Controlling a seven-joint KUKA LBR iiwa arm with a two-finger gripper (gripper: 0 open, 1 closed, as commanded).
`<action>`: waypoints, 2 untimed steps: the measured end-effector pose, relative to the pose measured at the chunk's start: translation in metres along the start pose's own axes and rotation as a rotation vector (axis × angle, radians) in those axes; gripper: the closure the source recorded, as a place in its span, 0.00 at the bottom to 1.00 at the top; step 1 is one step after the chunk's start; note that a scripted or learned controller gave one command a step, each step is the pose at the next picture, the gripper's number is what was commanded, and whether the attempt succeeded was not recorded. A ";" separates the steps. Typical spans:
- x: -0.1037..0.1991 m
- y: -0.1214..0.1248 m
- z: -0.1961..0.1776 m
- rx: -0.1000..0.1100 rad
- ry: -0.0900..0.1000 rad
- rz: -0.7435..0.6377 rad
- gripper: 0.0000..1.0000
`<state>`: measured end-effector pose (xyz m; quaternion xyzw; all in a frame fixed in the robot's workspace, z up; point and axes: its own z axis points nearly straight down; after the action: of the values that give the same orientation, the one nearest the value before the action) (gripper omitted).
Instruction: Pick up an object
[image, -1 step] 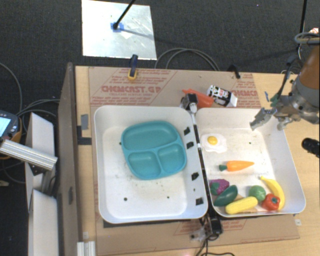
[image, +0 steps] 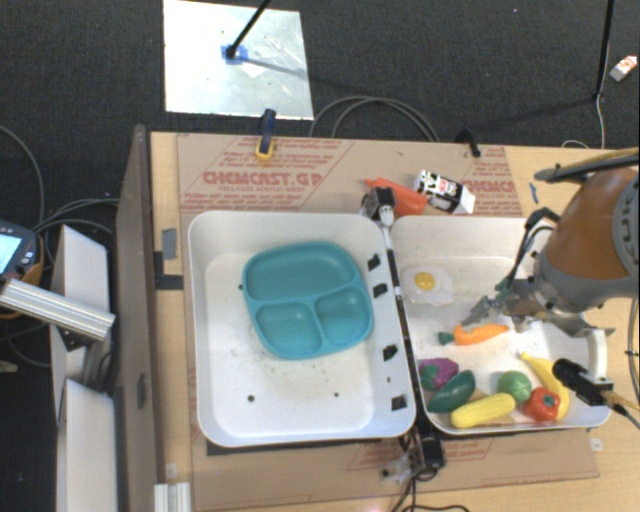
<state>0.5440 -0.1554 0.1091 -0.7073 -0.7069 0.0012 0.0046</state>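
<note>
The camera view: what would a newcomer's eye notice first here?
First, the teal divided plate alone in the left bin. Next, the bright toy foods in the right bin: a fried egg, a carrot and a corn cob. The grey-and-orange arm hangs over that bin.

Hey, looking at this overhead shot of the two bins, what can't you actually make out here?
- Gripper: the arm's own wrist covers it in the camera view, so open or shut is unclear, as is contact with the toy carrot.
- Right bin: its far right side lies under the arm.
- Black-and-white item on the cardboard behind the bins: too small to identify.
- Arm: cut off by the right edge.
</note>
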 end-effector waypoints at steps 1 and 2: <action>0.074 0.053 0.017 -0.013 -0.001 -0.013 0.00; 0.040 0.039 0.024 -0.009 -0.006 0.000 0.00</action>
<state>0.5828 -0.1155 0.0845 -0.7075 -0.7068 0.0003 -0.0007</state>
